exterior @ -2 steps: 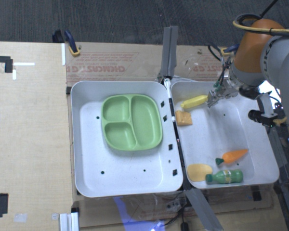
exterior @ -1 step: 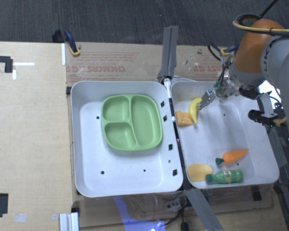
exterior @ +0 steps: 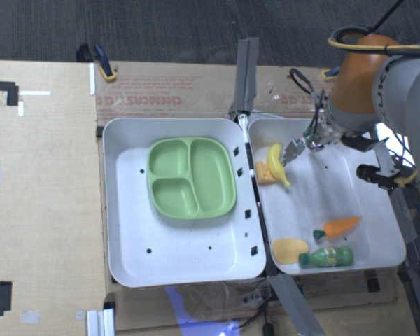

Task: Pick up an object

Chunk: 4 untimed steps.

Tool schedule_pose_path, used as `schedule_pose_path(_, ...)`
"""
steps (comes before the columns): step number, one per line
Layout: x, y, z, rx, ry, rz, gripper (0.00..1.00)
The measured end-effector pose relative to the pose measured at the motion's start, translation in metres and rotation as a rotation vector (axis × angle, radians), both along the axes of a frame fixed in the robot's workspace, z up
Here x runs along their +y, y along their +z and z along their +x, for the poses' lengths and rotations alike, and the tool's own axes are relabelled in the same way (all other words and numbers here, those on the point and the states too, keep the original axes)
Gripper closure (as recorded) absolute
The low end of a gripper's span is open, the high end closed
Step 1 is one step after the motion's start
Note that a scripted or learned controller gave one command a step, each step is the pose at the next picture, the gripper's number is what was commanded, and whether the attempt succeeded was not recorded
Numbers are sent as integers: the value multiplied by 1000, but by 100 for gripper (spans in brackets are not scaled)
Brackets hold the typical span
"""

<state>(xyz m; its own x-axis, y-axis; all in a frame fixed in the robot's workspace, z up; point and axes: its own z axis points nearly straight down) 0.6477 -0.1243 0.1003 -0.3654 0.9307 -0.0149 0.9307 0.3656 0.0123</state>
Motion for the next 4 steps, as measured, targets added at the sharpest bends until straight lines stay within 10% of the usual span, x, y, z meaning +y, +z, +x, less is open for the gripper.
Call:
schedule_pose_path(2,-46,-7,12,13,-149,9,0)
schedule_pose_path(3,10,1,12,-1,154,-2,0)
schedule_pose_path(4,11,8,11,2,152,1,100)
